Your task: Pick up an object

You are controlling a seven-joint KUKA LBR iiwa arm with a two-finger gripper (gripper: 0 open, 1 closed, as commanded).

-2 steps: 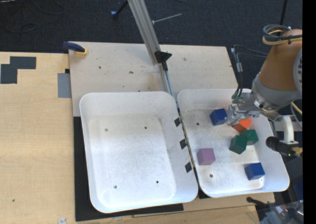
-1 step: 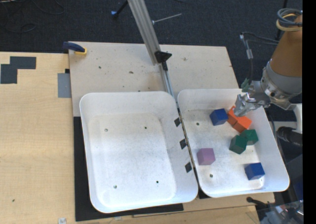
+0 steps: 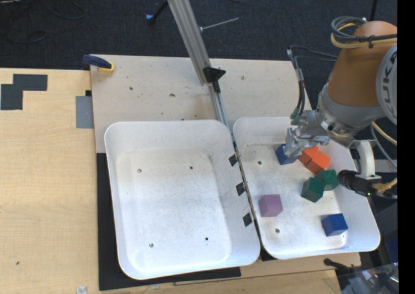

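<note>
- The arm (image 3: pixel 360 69) is being extended in from the right, over the far part of the right bin (image 3: pixel 363 237).
- The gripper (image 3: pixel 296 145) is being held low in that bin, just above a small dark blue block (image 3: pixel 283 155) that is partly hidden beneath it.
- How far the fingers are parted cannot be told, and nothing is being seen clearly held between them.
- An orange block (image 3: pixel 316 158) is being shown just right of the gripper, touching or nearly touching it.
- A green block (image 3: pixel 318 185) is lying nearer the camera than the orange block, close beside it.
- A purple block (image 3: pixel 270 206) is resting near the right bin's left wall, well apart from the gripper.
- A blue block (image 3: pixel 334 224) is sitting toward the right bin's near right corner.
- The left bin (image 3: pixel 130 150) is being shown beside the right bin on the table (image 3: pixel 149 88).
</note>
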